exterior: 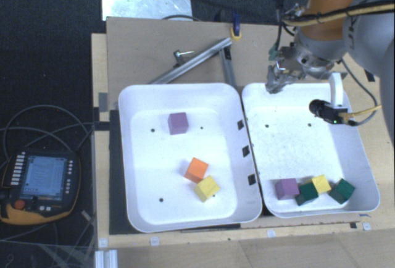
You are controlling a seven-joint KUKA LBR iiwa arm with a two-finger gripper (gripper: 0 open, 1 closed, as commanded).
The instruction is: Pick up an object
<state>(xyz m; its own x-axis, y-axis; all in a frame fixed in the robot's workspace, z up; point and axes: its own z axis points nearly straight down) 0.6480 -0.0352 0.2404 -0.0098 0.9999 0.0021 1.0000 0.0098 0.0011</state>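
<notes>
The left bin (133, 106) holds a purple cube (178, 123) near its back, with an orange cube (197, 168) and a yellow cube (207, 188) touching each other toward the front. Along the front edge of the right bin (358, 155) sit a purple cube (286, 188), a dark green cube (306, 193), a small yellow cube (320, 183) and another green cube (342, 190). My gripper (275, 83) hangs over the back left rim of the right bin, far from all the cubes, with nothing seen between its fingers.
A metal rod (191, 61) lies on the brown board behind the left bin. A teach pendant (40, 183) with cables rests left of the bench. A black-tipped sensor (325, 110) on a cable juts over the right bin's back right.
</notes>
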